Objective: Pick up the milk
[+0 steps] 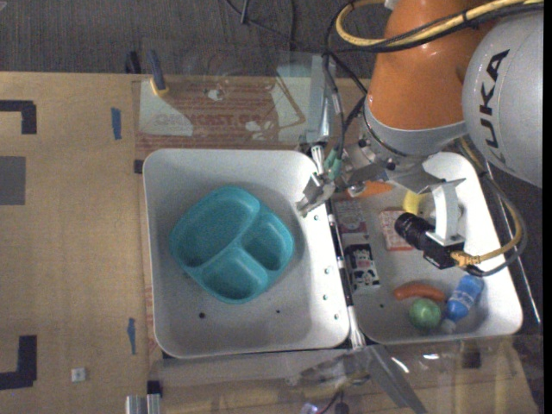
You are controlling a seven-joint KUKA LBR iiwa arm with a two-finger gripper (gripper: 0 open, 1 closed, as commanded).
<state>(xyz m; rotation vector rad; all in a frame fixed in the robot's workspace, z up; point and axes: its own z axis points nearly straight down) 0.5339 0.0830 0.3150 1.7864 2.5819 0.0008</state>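
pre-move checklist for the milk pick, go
1. Milk located: ok. A carton-like box lies flat at the left edge of the right bin; the label is too small to read, so its identity is a guess.
2. Pincer over target: not ok. It sits over the divider between the bins, up-left of the carton.
3. Pincer carrying anything: cannot tell.
4. Clutter near target: ok. The carrot, green ball and blue bottle lie apart from it, toward the bin's near corner.
5. Left bin: ok. The teal divided plate is well away from the carton.
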